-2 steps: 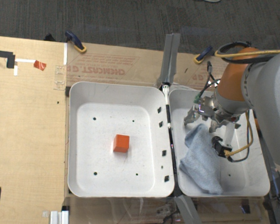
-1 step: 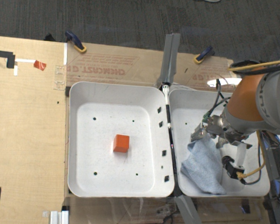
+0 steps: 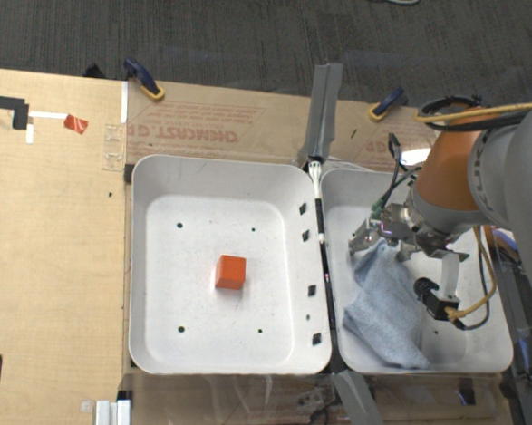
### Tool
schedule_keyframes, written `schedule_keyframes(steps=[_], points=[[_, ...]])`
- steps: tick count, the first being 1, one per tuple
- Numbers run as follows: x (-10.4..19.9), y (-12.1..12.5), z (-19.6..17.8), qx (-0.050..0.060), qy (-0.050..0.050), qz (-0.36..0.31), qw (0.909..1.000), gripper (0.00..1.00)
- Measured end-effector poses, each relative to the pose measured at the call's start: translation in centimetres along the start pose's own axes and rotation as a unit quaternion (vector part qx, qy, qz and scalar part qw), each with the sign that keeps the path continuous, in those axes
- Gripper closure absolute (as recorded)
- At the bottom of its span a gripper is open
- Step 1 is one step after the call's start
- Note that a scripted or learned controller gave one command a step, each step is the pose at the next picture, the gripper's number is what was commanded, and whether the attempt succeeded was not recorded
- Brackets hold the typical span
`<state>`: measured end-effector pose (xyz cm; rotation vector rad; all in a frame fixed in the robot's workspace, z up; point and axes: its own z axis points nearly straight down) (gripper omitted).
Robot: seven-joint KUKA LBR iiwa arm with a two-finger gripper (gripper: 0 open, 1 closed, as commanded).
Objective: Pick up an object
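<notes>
Where the hand [image 3: 379, 239] meets it, crumpled pale blue-grey cloth [image 3: 388, 308] in right bin [image 3: 483, 358], finger state unclear

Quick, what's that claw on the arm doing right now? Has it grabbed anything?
Gripper: down at the top edge of the blue-grey cloth in the right bin; whether it has grabbed the cloth cannot be told.

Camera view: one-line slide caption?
Gripper over a grey cloth in the right bin; orange block sits in the left bin.
</notes>
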<state>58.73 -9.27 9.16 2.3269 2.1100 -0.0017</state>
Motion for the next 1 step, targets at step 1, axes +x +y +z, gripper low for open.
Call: schedule_keyframes(steps=[1], points=[[-0.15,-0.01,-0.89,0.000,0.000,0.001,1.0000,1.00]])
